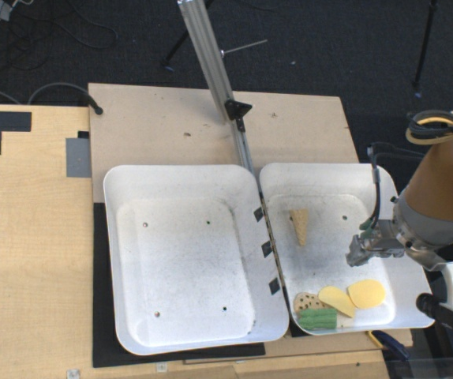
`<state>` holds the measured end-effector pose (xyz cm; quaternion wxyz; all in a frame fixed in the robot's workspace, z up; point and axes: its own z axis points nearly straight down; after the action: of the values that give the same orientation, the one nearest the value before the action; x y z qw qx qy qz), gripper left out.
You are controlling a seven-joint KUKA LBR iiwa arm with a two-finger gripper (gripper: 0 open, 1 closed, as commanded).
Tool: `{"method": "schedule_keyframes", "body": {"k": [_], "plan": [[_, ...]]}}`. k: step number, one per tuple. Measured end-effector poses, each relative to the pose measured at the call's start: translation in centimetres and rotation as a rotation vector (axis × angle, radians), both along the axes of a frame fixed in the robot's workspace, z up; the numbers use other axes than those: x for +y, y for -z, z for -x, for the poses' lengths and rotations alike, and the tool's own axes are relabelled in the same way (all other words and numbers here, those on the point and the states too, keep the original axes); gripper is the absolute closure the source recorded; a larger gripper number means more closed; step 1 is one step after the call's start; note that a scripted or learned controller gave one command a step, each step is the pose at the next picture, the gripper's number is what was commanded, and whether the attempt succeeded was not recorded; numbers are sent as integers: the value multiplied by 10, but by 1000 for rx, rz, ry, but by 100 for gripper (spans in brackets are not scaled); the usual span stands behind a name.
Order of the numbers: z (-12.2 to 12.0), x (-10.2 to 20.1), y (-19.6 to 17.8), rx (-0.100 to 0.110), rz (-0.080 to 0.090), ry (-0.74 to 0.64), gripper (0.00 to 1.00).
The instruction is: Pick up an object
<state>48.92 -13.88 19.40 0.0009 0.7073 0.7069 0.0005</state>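
The gripper point(366, 247) hangs over the right bin point(321, 181), near its right wall. Whether it is spread or closed I cannot tell — it is too small and dark to read. Nothing is seen held in it. Just below it, toward the near edge, lie a yellow disc point(367, 294) and a yellow wedge point(336, 300), touching each other. Further to the left are a green block point(316, 319) and a cookie point(306, 299). A cone point(300, 225) lies to the gripper's left — well apart.
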Motion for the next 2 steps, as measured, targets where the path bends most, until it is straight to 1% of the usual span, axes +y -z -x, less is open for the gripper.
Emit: {"method": "schedule_keyframes", "body": {"k": [1, 2], "plan": [[2, 4, -44, 0, 0, -2, 100], [-1, -1, -106, -2, 1, -1, 100]]}}
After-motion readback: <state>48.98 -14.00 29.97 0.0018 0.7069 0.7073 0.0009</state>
